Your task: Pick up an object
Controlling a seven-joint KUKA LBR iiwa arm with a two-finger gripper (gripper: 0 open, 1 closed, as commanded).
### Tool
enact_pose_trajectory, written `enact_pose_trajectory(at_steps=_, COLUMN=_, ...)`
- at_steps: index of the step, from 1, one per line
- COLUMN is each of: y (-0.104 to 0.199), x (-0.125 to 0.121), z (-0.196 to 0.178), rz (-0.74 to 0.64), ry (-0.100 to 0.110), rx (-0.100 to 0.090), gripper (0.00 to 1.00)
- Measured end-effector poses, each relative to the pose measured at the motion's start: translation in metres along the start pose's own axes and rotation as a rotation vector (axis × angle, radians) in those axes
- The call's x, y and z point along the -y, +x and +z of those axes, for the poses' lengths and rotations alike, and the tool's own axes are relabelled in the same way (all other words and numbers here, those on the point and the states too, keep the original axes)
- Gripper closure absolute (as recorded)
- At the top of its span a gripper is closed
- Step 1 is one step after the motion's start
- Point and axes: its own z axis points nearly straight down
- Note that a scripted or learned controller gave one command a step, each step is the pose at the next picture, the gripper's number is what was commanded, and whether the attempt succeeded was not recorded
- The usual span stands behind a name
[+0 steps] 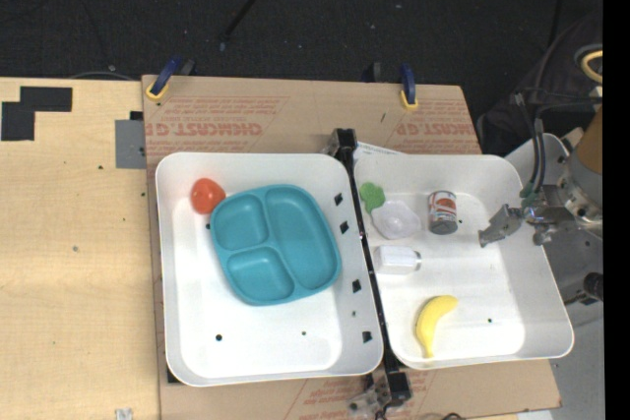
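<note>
The right bin (532, 330) holds a yellow banana (434, 322) near its front, a small can with a red label (443, 211), a clear round lid-like piece (397, 219), a white block (398, 259) and a small green object (372, 196). In the left bin (187, 330) lie a teal divided plate (276, 243) and an orange-red ball (206, 195). My gripper (495, 226) hangs over the right part of the right bin, just right of the can and apart from it. I see nothing in it.
A black divider (356, 241) runs between the two bins. Cardboard (295, 118) lies under them, held by clamps at the back. The arm's wrist and cables (556, 211) stand at the right bin's right rim. A wooden bench top (69, 241) extends to the left.
</note>
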Motion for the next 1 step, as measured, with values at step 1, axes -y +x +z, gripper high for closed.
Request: enact_pose_trajectory(at_steps=1, y=-0.0100, x=0.0180, z=-0.1381, rz=0.001, ry=-0.011, rx=0.003, gripper=0.00)
